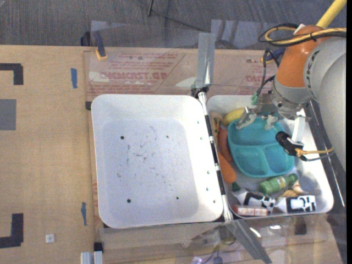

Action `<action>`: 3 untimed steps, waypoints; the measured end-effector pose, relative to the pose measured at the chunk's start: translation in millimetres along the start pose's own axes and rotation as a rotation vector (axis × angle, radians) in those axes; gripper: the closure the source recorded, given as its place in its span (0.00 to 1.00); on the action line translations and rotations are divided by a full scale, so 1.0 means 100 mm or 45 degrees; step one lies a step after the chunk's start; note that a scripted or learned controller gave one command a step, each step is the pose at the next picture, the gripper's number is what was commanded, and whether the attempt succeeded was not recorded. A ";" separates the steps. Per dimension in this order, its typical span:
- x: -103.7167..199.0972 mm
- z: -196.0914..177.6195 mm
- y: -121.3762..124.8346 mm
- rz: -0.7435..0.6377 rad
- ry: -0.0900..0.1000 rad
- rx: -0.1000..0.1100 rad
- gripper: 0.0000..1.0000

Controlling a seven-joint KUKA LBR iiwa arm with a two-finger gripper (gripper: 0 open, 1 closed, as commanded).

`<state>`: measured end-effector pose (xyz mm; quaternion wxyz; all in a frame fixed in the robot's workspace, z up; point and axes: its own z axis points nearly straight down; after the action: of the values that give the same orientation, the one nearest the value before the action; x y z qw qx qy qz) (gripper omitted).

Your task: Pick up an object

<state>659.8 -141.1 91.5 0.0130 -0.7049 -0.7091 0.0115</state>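
The right bin [324,194] is crowded. A teal divided tray [258,158] lies tilted in its middle. An orange carrot-shaped toy [225,158] runs along the tray's left side, and a yellow banana [234,115] peeks out at the tray's top left. Below the tray are a green bottle [276,183] and small black-and-white items [301,203]. My gripper [257,120] hangs over the tray's far rim, just right of the banana. Its pale fingers [246,120] stand apart, with nothing seen between them.
The left bin [104,147] sits beside the right one, its floor dotted with dark specks. A metal divider [204,65] rises between the bins at the back. The grey arm [330,81] fills the upper right, above the right bin's far side.
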 end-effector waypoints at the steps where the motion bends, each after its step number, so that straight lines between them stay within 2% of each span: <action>1: -0.03 -0.12 0.01 0.002 -0.013 -0.012 1.00; 2: -0.02 -0.23 0.02 -0.002 -0.017 -0.014 1.00; 3: -0.04 -0.22 0.00 0.000 -0.018 -0.002 0.00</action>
<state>660.3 -144.8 113.4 0.0072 -0.7047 -0.7093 0.0159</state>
